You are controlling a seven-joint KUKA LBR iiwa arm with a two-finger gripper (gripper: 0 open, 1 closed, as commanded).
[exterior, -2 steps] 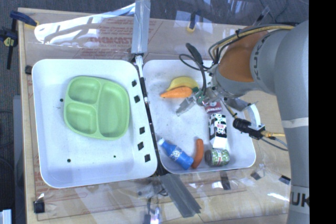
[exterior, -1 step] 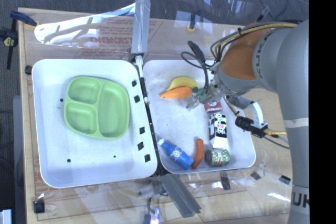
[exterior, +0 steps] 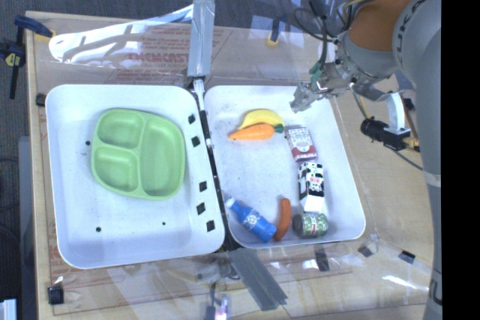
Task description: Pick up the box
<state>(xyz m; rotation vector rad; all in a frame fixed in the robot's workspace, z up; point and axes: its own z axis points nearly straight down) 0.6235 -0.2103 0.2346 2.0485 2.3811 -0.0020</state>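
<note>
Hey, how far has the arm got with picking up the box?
Nothing looks done yet: the red box lies flat in the right bin, just right of the carrot and banana. In hand: the claw hangs over the bin's upper right corner, above the box and apart from it. Left: come down on the box, grip it and lift it.

one fixed overhead camera — slanted downward, both white bins point(exterior: 127, 243) in frame

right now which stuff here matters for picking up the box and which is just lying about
For the job:
red box
gripper

Lying about:
green divided plate
banana
carrot
cow-print carton
blue bottle
sausage
green can
</note>
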